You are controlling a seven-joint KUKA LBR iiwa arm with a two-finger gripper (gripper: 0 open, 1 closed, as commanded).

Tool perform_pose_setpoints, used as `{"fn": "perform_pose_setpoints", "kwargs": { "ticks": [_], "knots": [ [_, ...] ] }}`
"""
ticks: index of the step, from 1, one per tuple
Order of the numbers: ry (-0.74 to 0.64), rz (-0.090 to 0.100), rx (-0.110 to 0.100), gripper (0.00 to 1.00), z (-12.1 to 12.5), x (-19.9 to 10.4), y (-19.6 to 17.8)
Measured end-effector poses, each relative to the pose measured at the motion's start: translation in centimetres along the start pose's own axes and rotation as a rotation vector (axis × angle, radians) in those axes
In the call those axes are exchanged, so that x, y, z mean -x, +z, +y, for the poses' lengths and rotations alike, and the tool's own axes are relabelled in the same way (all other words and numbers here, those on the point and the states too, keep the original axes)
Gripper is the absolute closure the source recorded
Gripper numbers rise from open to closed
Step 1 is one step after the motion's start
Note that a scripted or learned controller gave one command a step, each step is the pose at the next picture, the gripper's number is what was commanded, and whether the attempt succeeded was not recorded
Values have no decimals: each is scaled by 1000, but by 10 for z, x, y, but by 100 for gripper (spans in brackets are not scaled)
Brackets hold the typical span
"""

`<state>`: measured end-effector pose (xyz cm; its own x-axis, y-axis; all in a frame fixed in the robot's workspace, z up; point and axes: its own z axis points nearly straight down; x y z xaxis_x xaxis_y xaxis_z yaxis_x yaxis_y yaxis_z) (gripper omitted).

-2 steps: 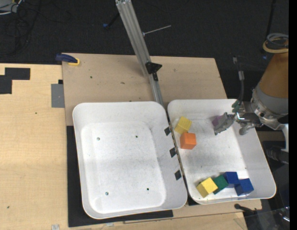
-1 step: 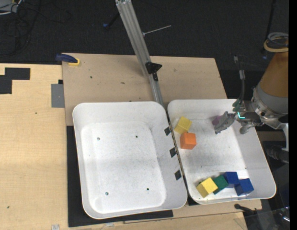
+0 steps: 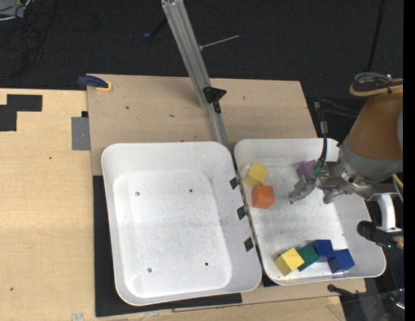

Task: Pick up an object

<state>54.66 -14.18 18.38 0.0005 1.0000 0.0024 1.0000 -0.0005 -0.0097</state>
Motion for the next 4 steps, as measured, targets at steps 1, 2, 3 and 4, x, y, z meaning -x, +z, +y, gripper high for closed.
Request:
{"fn": "perform_pose_setpoints", "kwargs": {
  "ticks": [1,2,3,4],
  "knots": [
    [1,0,1,0,-6,-4,46],
    [2,-1,8,0,-5,-5,93],
    [11,0,8,100,-6,-3,82],
    [11,-2,10,100,-11,-2,39]
  ]
}}
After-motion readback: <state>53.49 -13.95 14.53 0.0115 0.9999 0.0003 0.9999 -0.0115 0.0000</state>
